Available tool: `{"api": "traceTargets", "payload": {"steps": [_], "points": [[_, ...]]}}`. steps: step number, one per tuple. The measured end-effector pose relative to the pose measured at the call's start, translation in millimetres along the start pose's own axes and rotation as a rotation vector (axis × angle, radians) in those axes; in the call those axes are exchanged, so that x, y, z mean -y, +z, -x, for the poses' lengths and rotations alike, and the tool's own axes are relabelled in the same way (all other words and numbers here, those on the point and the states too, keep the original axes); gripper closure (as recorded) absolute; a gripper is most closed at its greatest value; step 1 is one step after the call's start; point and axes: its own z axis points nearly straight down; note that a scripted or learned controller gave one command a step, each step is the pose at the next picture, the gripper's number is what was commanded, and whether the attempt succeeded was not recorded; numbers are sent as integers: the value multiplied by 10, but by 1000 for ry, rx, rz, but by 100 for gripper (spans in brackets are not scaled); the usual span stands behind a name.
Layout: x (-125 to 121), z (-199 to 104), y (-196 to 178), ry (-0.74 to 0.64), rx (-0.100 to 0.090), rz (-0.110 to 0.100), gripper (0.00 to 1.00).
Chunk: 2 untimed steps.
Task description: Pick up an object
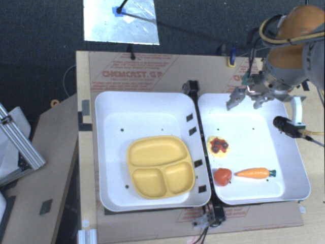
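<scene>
In the right bin (284,187) lie an orange carrot (251,173), a red tomato (222,176) and a small yellow piece with dark berries on it (219,146). My gripper (247,100) hangs over the bin's far edge, well above and behind these things. Its two grey fingers (234,99) stand apart with nothing between them.
A yellow divided tray (160,165) lies in the left bin (114,136). The bins meet at a black-clipped divider (199,136). A cardboard sheet (137,70) lies under both bins, and a shiny metal plate (120,14) sits behind.
</scene>
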Motion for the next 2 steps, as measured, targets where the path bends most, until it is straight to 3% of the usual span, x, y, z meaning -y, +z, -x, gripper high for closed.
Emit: {"api": "traceTargets", "payload": {"steps": [2], "points": [[96, -97, 1021, 1, -1, 0, 0]]}}
